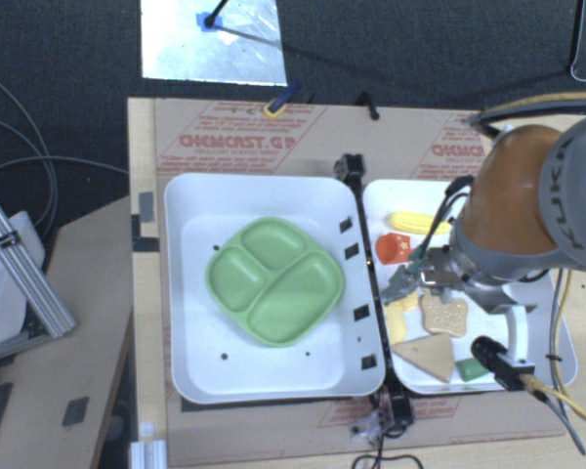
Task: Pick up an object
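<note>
Here, in the camera view, the two-finger gripper hangs in the right white bin; whether it is open cannot be told. Candidate objects surround it — a red round piece just above, a tan toast slice just right-below. Nothing is visibly held.
</note>
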`<state>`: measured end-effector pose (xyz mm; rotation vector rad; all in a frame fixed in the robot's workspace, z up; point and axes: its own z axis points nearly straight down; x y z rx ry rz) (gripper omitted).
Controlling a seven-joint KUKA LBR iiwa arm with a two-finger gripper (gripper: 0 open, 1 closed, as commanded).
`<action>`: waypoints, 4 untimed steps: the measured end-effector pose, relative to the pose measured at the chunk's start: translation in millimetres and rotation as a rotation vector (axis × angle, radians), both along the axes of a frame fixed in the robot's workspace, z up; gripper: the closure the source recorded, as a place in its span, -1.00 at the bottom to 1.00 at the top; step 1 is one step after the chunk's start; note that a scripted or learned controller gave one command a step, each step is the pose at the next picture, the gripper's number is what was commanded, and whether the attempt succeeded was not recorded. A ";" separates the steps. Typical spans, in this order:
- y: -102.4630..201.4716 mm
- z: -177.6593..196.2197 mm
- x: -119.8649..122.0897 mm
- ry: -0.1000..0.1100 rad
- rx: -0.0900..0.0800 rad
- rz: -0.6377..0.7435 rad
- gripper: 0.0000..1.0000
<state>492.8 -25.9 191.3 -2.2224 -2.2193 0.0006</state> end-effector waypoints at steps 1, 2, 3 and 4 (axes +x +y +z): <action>-63.3 -105.7 -6.0 -0.006 -0.007 -0.006 -1.00; -59.2 -90.1 -3.0 -0.012 -0.004 0.000 1.00; 18.5 -1.8 34.8 -0.013 0.003 0.015 1.00; 80.0 -7.4 -7.7 0.001 0.003 0.012 1.00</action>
